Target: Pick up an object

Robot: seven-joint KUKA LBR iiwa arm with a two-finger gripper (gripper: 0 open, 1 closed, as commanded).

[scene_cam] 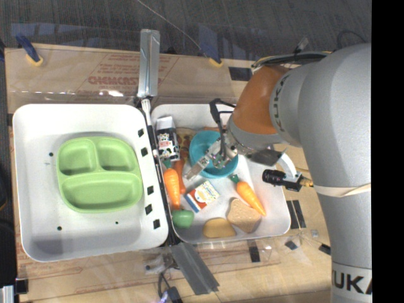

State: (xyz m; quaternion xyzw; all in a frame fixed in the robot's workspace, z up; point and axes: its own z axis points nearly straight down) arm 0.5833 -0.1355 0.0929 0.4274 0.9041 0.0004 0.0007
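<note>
My gripper (211,161) hangs low in the right bin (278,223), over the teal bowl (203,146) and just above a small white and blue carton (202,196). Nothing is visibly held between the fingers. Around it lie an orange carrot (171,187) by the bin's left wall, a second carrot (250,195) to the right, a slice of bread (242,216), a yellow potato-like piece (218,228), a green round piece (183,218) and a small printed box (165,141).
The left bin (31,169) holds a green divided plate (100,172). A metal divider bar (149,62) runs between the bins at the back. The grey arm with its orange band (259,103) covers the right bin's far right side.
</note>
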